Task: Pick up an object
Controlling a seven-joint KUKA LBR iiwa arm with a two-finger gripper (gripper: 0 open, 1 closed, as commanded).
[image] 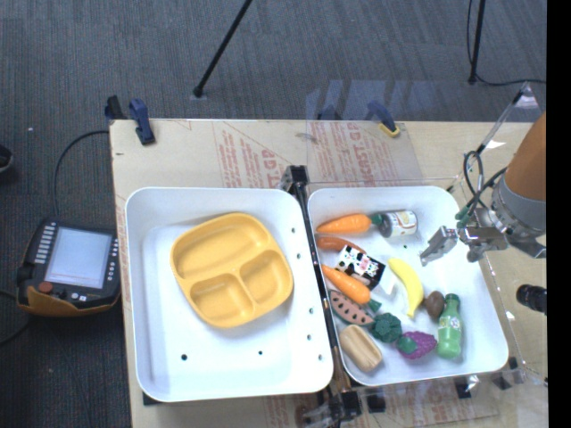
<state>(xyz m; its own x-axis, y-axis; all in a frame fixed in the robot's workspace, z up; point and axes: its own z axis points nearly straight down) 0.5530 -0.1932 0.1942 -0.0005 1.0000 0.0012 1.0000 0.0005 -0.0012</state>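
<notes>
**Operator:** List the scene, largest item first.

**Technician:** A plywood bench [223,150] carries two shallow white plastic bins. The left bin [147,239] holds a yellow three-compartment plastic tray [232,268] at its centre. The right bin [486,328] holds the toy food. A long orange plastic carrot [344,225] lies near its far-left corner, with a second orange carrot [346,284] along the left wall. A yellow plastic banana [408,283] lies at centre and a green plastic bottle [449,326] near the near-right corner. A tan toy hot dog bun [360,347] sits at the near edge. A small grey tin can [398,223] lies by the far wall.

**Operator:** Gripper status?

**Technician:** The grey two-finger gripper [439,244] hangs over the right bin's right half, above bare floor between the can and the banana. It grasps nothing. Whether the fingers are spread or closed cannot be told at this resolution.

**Operator:** Recommended procedure?

**Technician:** No target is fixed by the task. The banana appears the best candidate, being nearest and with free space on both flanks. Align the fingers across its narrow width, centre on its middle, descend vertically, then close. Avoid the crowded near edge, where neighbours touch.
</notes>
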